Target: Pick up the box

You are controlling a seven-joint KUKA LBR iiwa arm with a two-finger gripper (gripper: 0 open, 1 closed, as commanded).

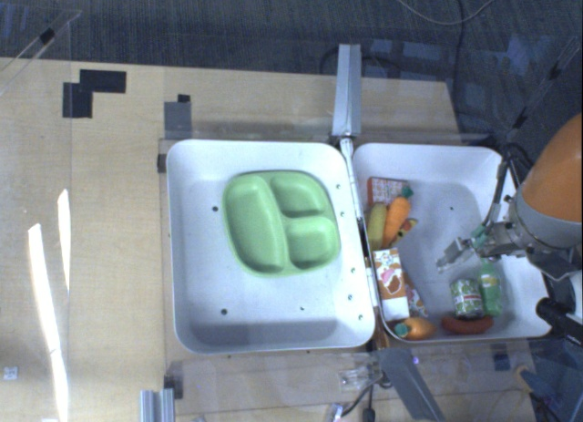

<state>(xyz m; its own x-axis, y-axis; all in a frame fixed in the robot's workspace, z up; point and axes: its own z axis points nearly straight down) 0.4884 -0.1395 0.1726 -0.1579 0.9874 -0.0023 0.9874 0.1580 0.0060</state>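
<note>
pale wooden bench (100,256) carried two shallow white bins side by side, with dark carpet and a loose cable beyond its far edge. taking the metal divider (348,92) between the bins as the landmark: left of it sat the left bin (196,320), holding a green sectioned plate (281,221). right of it sat the right bin (455,169), and pressed just beside the divider in that bin lay the box (392,282), a small white carton with a red picture, lying flat. beyond the box lay a carrot (395,218) and a yellow-green fruit (377,223); further from the divider stood a green can (470,296) beside a red sausage-like item (467,324).

the gripper (465,249) hung over bare floor of the right bin, apart from the box, its thin fingers spread and nothing between them. by my reading the pick had not begun: the box was ungrasped and unlifted. reaching it, closing on it and raising it all remained.
</note>
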